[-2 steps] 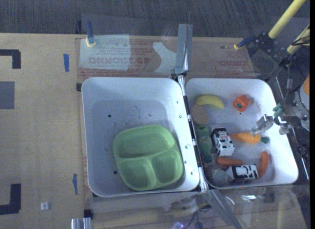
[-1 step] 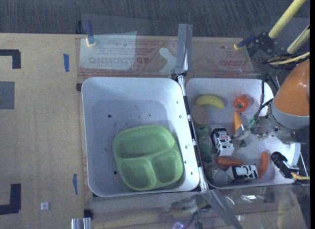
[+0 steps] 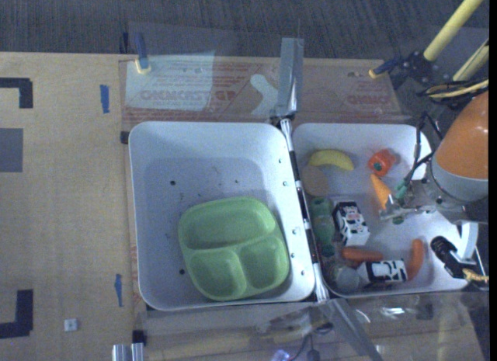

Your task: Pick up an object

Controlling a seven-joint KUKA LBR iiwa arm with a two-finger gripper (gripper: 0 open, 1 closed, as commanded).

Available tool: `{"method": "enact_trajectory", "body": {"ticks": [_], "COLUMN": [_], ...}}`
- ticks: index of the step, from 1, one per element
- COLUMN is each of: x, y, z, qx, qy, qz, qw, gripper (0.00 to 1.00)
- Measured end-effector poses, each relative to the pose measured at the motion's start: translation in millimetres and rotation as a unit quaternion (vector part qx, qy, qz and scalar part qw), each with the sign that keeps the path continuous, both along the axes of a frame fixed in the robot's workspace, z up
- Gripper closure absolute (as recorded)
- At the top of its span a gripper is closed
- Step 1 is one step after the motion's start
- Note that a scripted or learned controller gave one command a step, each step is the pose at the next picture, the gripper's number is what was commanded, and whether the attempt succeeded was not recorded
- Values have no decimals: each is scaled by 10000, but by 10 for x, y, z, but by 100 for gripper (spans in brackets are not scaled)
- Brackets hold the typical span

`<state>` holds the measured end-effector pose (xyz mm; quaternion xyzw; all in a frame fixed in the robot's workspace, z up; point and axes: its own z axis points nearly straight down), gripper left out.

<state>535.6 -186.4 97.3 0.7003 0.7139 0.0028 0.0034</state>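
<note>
- Nearest the lens, at the bottom of the camera view, a clear sheet with glare runs along the bench edge (image 3: pixel 62 196) below the two bins.
- Left bin (image 3: pixel 155 157): it holds a green divided plate (image 3: pixel 231 247), lying flat toward its near right corner, with three compartments.
- Right bin (image 3: pixel 353 133): this is where the candidate objects lie. A yellow banana (image 3: pixel 331 159) sits near the far wall, an orange-red round toy (image 3: pixel 380 161) just beside it, a small black-and-white box (image 3: pixel 351 223) in the middle, an orange sausage-shaped piece (image 3: pixel 361 255) below that, another black-and-white box (image 3: pixel 386 271) near the front wall, and an orange carrot-like piece (image 3: pixel 417 257) to its right.
- Gripper (image 3: pixel 397 210): it hangs over the right side of the right bin, next to a slim orange piece (image 3: pixel 380 189) (whether it touches that piece is unclear). At this slant the metal parts blur together, so I cannot tell whether the pincer is spread or pressed together, and nothing can be seen pinched in it.
- Progress, as a judgement: the arm is positioned over the clutter, but no object looks lifted; every item appears to rest on the bin floor. The grasp and the lift both look left to do.
- Surface and room: the bench is pale wood with blue tape marks and black corner marks; a printed cardboard sheet lies behind the bins, and dark carpet lies beyond.
</note>
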Motion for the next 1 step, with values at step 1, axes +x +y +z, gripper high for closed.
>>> {"method": "enact_trajectory", "body": {"ticks": [1], "x": [124], "y": [752], "z": [1440], "qx": [5], "qy": [41], "qz": [-375], "qw": [9993], "gripper": [100]}}
